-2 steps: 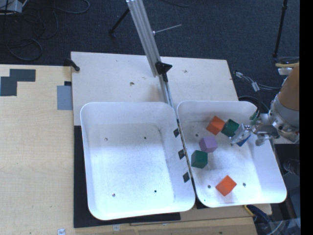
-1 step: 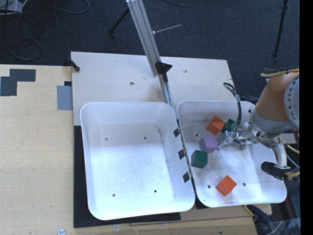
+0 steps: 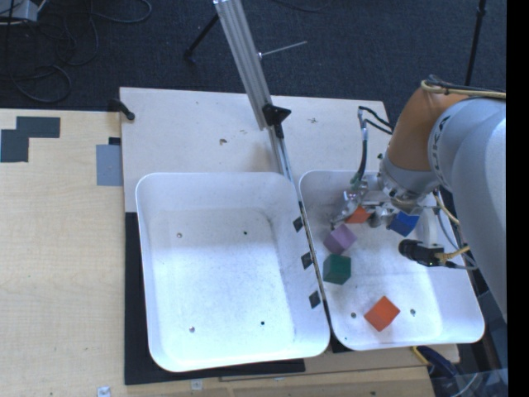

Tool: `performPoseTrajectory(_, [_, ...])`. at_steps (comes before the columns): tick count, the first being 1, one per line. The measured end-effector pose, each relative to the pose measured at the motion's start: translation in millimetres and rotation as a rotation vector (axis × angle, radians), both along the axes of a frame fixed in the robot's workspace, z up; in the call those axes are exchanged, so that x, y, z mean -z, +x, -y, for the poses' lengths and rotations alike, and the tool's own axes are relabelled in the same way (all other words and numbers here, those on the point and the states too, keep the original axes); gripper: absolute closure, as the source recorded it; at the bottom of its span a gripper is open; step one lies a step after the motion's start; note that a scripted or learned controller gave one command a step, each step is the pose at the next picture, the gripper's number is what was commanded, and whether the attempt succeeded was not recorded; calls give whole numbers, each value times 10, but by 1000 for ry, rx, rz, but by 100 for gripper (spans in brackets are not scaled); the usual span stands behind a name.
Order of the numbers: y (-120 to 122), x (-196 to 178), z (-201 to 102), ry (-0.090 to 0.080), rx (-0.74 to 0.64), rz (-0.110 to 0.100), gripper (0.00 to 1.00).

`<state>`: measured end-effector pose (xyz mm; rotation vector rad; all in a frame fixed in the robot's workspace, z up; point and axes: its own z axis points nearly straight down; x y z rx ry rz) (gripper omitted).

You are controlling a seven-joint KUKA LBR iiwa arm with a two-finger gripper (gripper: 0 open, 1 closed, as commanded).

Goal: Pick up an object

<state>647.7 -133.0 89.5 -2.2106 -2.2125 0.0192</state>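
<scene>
- Two bins side by side: left bin (image 3: 165,222), right bin (image 3: 463,321).
- Right bin holds four cubes (image 3: 382,313).
- Gripper (image 3: 364,213) above right bin's rear, near two cubes.

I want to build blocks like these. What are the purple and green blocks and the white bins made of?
The purple block and green block look like foam or painted wood: flat matte colour, no shine, and I can't tell which. The right bin and left bin look like moulded plastic: smooth white walls, rounded corners, a faint sheen.
</scene>
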Motion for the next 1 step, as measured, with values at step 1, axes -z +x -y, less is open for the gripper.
performPoseTrajectory(1, [-19,-92,16,2,1,-1,100])
